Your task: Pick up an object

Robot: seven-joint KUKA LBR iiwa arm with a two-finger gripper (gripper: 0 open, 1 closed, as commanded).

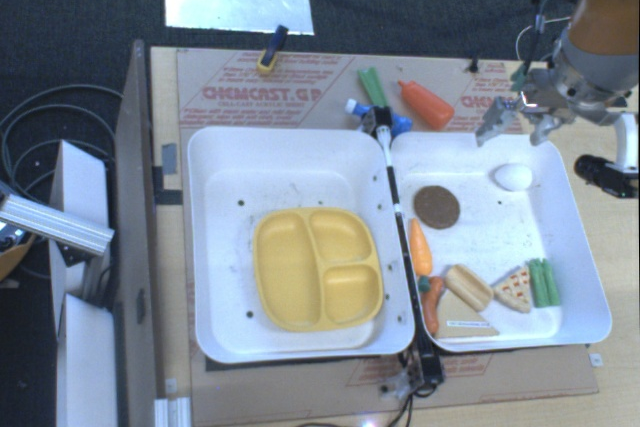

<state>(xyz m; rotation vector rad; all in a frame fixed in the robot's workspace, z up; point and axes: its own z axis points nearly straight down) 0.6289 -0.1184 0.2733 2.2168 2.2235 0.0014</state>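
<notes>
The right bin (574,215) holds a white egg (513,177), a brown round cookie (437,206), an orange carrot (421,247), a second small carrot (432,303), a bread roll (467,287), a pizza slice (517,290) and a green bundle (543,281). My gripper (518,124) hangs above the bin's far edge, just beyond the egg. Its two fingers stand apart and nothing is between them.
The left bin (225,165) holds a yellow divided plate (318,267). Behind the bins, on the cardboard, lie a green stick (372,87), an orange carrot-like toy (426,105) and a yellow-and-blue tool (271,50). A blue clip (380,121) sits where the bins meet.
</notes>
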